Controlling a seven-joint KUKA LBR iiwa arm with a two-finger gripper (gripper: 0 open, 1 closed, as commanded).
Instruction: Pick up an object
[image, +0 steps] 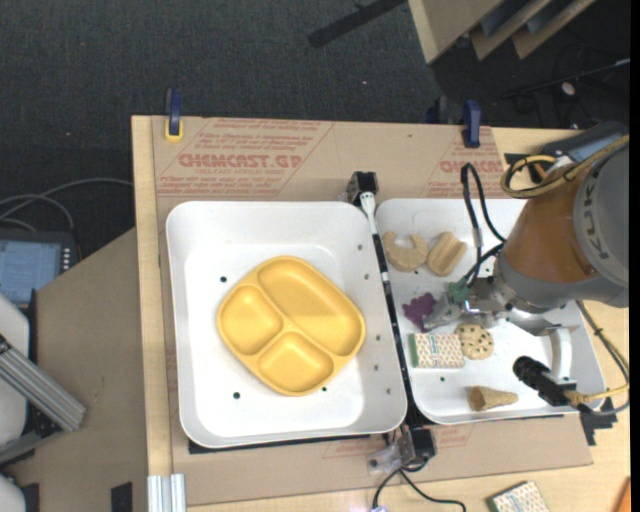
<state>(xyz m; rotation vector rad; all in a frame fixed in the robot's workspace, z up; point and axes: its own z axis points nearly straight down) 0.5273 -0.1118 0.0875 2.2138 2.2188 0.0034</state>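
A yellow three-compartment plate lies in the left bin. In the right bin, two tan bread pieces lie near the back; in front sit a purple item, a green-patterned cracker, a round cookie and a tan cone. The grey-and-orange arm reaches in from the right, its gripper low beside the purple item; whether it is apart or together cannot be told.
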